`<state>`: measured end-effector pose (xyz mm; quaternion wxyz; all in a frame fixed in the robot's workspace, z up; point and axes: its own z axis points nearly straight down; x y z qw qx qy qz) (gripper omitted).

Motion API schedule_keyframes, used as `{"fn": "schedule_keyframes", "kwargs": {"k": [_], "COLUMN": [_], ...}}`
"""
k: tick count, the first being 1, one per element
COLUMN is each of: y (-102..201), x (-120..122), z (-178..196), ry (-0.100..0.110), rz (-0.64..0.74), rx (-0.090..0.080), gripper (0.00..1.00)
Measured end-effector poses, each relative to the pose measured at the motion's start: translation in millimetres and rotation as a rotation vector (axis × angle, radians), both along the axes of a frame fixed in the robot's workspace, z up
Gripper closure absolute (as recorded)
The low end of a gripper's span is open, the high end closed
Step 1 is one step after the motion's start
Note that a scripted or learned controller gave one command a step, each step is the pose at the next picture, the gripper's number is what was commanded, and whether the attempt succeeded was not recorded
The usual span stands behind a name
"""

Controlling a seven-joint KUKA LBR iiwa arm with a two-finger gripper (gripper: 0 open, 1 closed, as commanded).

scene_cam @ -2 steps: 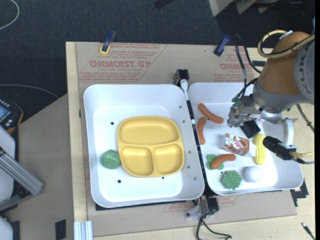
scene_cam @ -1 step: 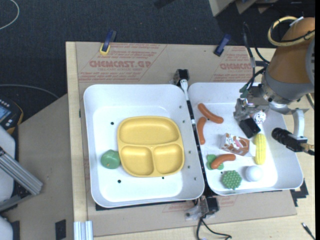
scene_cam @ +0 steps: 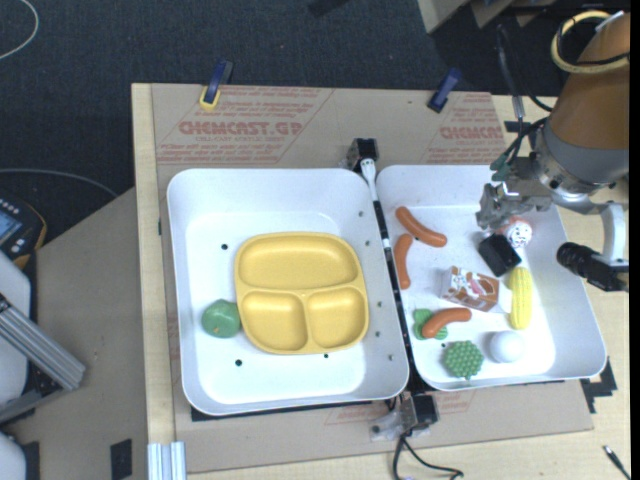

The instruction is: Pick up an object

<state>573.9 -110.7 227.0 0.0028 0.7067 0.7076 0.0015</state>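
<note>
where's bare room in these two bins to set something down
Left bin: a bare strip between its far wall and the yellow divided plate, plus the near right corner. Right bin: crowded with sausages, corn, broccoli and the gripper.

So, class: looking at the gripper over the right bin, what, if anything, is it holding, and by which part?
It cannot be told. The gripper hangs low over the right bin, close to a small white spotted object, but no object is seen between its fingers.
</note>
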Motion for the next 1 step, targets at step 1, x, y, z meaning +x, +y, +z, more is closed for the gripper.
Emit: {"fn": "schedule_keyframes", "kwargs": {"k": [1], "y": [20.0], "x": [-26.0], "z": [-9.8], "ry": [0.010], "rz": [0.000], "rx": [0.003], "gripper": [1.00]}}
